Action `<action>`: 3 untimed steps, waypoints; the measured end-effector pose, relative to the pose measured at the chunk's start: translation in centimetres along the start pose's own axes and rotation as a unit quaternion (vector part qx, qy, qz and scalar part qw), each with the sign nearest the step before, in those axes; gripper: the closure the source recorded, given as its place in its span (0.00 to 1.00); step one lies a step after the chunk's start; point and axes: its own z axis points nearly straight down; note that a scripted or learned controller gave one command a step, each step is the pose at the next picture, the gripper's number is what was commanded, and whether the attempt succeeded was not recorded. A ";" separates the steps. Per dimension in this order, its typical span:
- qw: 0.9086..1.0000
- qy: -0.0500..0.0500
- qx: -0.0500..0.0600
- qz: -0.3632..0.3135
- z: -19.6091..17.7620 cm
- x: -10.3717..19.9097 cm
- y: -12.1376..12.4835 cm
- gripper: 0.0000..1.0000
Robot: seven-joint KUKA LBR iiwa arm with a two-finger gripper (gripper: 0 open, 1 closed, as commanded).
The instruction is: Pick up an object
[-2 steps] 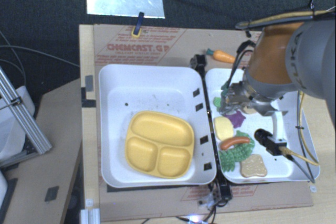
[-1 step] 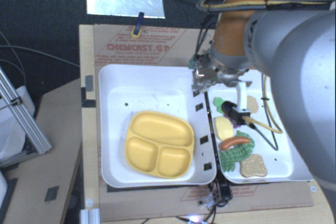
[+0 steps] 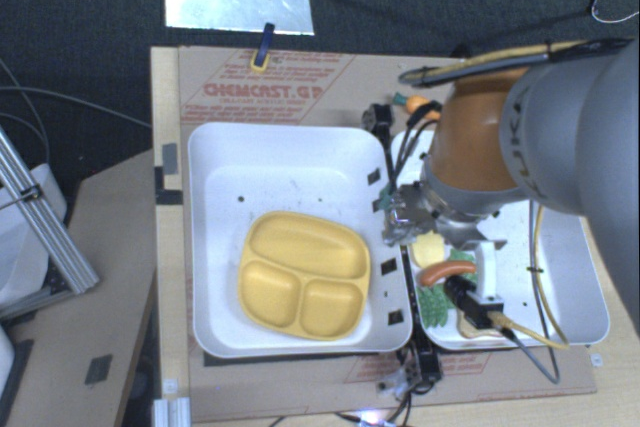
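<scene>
Camera view: orange carrot [image 3: 447,271] lying left-right.

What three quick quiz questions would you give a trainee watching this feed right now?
1. True or false: the yellow tray lies in the left bin.
2. How many compartments does the yellow tray have?
3. Which bin is the arm over? A) left B) right

Key: 1 true. 2 three. 3 B; its wrist hangs over the small items there, including a carrot and something green.
</scene>
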 end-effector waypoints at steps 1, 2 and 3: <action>1.000 0.001 -0.002 -0.005 0.0 5.9 -1.6 1.00; 1.000 0.002 -0.013 -0.004 -20.1 6.4 -1.1 1.00; 1.000 -0.001 -0.013 0.001 8.2 8.9 -2.5 1.00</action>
